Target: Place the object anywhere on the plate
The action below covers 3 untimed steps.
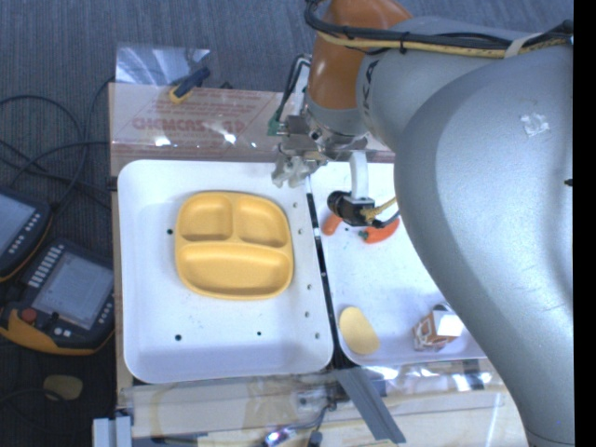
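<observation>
Hovering at the back where the two bins meet, just beyond the yellow plate [233, 245] in the left bin [135, 277], I cannot tell whether my jaws are open or closed, and I see nothing between them. The orange piece [380, 234] in the right bin [396, 291] seems the likeliest thing to carry. It looks small, light and smooth, perhaps slippery, so I would pinch it across its middle.

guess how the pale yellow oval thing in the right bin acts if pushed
The pale yellow oval thing looks smooth and rounded, so it would probably slide or rock. It lies in a front corner of the right bin, so a push may just pin it there.
</observation>
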### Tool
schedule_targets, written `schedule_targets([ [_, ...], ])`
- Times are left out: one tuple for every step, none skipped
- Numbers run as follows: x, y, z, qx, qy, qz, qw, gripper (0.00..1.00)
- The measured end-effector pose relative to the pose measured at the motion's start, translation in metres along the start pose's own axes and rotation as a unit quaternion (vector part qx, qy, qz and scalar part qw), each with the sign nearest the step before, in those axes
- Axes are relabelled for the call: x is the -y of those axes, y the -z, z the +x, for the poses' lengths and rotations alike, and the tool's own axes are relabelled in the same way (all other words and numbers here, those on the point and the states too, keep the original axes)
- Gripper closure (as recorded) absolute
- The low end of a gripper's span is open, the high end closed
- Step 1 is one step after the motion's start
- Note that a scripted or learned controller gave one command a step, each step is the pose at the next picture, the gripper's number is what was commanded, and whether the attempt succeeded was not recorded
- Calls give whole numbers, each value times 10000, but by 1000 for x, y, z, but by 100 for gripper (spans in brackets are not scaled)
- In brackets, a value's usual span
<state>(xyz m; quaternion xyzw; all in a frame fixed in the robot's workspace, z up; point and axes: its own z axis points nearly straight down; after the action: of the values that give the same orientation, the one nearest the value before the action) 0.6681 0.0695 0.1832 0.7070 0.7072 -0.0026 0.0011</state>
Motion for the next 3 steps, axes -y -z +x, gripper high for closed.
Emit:
schedule_targets([
  [49, -69, 68, -4, -7, -45, 10000, 100],
  [90, 31, 28, -11, -1, 1, 10000, 100],
  [38, 52, 65, -9, 6, 0, 10000, 100],
])
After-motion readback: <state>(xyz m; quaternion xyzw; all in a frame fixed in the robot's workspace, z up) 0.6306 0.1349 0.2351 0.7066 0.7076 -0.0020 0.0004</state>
